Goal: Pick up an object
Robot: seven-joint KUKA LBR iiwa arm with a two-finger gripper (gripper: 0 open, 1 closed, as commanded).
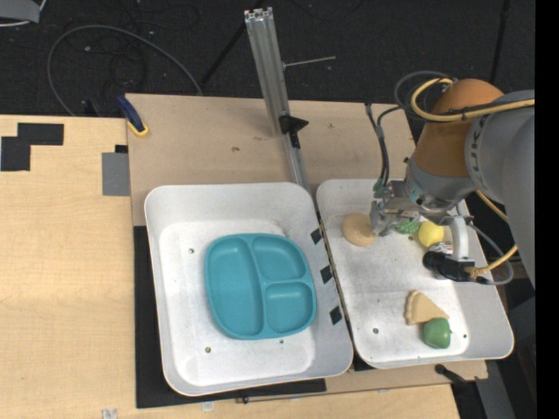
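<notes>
Two bins | arm upper right | teal tray left bin | gripper right-centre, finger state can't tell | bun just left of it: centre over bun, descend straight | yellow piece just right, avoid

The arm is showing a broad, smooth grey casing at about three o'clock, with a rounded orange band sitting above the wrist. Yellow and black cables are looping over the orange section at one o'clock. Below it, a grey wrist collar is narrowing into the metallic gripper. A black module with a white part is hanging at four o'clock, trailing a yellowish cable.
</notes>
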